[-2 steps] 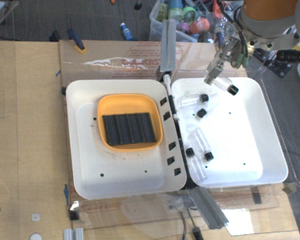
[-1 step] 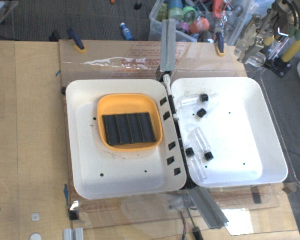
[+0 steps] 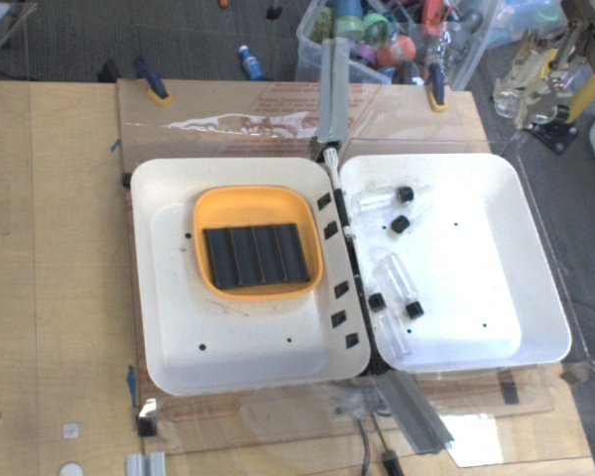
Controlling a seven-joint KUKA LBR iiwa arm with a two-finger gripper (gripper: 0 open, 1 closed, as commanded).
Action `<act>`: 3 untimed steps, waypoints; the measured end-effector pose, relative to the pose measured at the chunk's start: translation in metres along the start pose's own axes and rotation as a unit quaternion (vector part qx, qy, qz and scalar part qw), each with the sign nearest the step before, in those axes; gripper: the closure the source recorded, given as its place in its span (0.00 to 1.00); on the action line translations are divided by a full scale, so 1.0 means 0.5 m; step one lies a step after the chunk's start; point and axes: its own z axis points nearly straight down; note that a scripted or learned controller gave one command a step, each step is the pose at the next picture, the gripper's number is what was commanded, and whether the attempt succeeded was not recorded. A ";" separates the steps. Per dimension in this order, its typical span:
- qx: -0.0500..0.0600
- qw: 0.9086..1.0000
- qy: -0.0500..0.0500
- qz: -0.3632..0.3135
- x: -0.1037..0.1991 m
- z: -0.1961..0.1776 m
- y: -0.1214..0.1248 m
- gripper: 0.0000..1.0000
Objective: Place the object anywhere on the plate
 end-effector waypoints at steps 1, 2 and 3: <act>0.000 0.981 0.000 -0.195 -0.017 0.001 -0.132 1.00; 0.000 0.971 0.000 -0.238 -0.009 0.001 -0.223 1.00; -0.001 0.927 0.000 -0.374 -0.011 0.001 -0.220 1.00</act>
